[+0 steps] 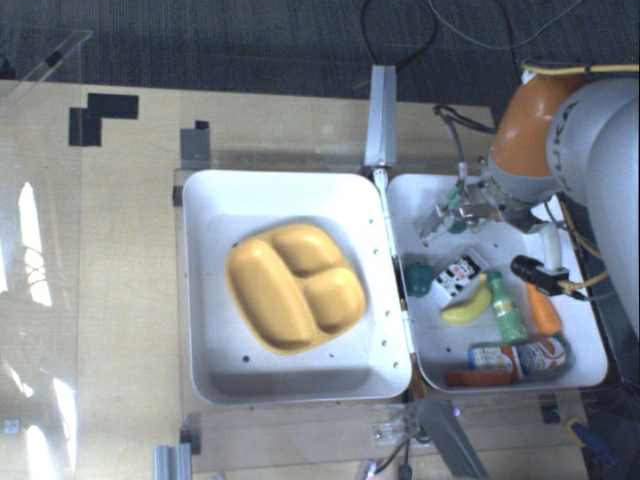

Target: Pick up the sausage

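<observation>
The sausage (478, 377) lies at the front edge of the right bin (592, 366), touching the can (520, 356). The gripper (452, 214) hovers at the back of that bin – open or closed, I cannot tell. It should come down along the sausage's free front side – not over the can.

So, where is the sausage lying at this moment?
The sausage lies in the right bin, along its near edge, just in front of the can and below the banana.

One fixed cam above bench, slanted down, both bins (200, 268) in frame.
</observation>
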Controlling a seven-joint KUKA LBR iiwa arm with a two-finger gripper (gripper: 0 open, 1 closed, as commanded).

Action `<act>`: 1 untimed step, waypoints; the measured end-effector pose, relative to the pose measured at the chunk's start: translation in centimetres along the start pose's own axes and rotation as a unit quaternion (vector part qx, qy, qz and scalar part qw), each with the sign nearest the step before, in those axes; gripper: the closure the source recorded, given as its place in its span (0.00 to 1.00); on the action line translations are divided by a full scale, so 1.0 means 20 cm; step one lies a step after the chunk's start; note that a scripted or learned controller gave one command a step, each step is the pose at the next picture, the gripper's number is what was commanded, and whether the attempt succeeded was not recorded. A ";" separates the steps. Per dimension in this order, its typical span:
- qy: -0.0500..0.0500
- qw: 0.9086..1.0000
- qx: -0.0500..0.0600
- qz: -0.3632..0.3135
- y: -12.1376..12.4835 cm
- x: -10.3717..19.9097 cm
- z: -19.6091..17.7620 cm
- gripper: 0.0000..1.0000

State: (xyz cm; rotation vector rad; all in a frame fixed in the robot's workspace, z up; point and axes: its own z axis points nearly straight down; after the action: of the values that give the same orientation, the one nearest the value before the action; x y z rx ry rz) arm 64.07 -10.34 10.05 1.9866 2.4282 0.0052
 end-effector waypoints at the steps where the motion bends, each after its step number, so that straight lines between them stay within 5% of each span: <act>1: -0.001 0.999 -0.003 -0.053 -0.19 0.05 0.06 0.00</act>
State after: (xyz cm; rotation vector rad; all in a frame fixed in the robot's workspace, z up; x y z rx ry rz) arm 60.12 -10.07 8.87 1.8514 2.5267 0.0099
